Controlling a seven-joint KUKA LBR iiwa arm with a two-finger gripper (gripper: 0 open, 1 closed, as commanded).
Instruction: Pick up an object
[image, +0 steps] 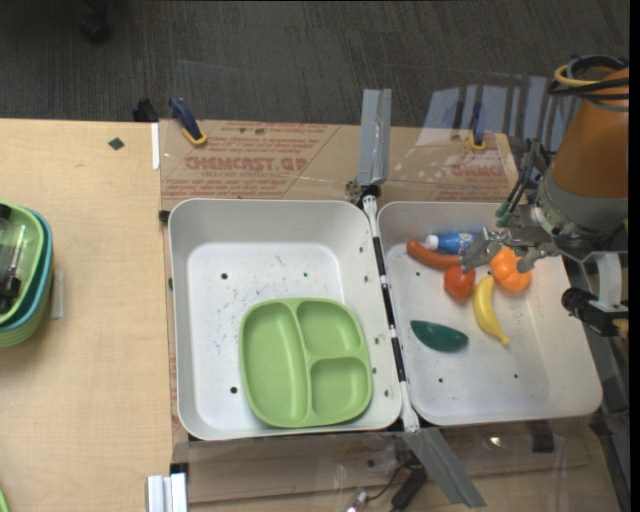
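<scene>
- The gripper (503, 250) hangs low over the far part of the right bin (560, 395), its metal fingers down among the toys; whether they are apart or together cannot be told
- An orange fruit (510, 272) sits right at the gripper, touching or just under the fingertips; no grip on it can be made out
- A banana (488, 310) lies just nearer the camera than the gripper, one end up against the orange fruit
- A red tomato (459, 284) is just left of the gripper, near the banana's upper end
- A red pepper (430, 255) stretches further left of the gripper, with a small bottle (450, 241) just beyond it
- A dark green piece (439, 336) lies well apart from the gripper, left and toward the camera
- The left bin (200, 300) holds a green divided plate (306, 362), far left of the gripper
- Stacked green bowls (22, 275) rest on the surface (80, 400) at the far left
</scene>
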